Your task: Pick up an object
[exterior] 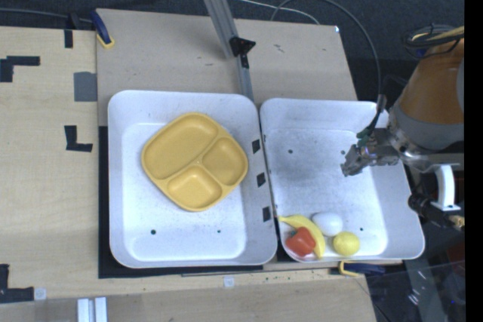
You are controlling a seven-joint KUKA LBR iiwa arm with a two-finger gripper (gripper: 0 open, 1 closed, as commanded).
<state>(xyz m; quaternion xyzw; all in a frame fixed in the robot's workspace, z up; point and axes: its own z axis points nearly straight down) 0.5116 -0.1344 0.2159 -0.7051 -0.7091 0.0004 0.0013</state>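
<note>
1. Toy food pieces are the likely pick: a yellow banana (306,225), a red piece (301,241), a white egg-like piece (327,222) and a small yellow round piece (346,243), bunched at the near edge of the right bin (317,124).
2. In the camera view the gripper (355,160) sits over the right bin's right side, well apart from that cluster and farther back; whether it is spread or pressed together I cannot tell, and nothing shows in it.
3. The pieces look like light, stiff, smooth plastic, so round ones may slip or roll; the banana's narrow middle seems the surest hold.
4. They touch one another, so a pinch may nudge neighbours.
5. The left bin (121,162) holds a yellow divided plate (195,161), broad and flat, harder to pinch.
</note>
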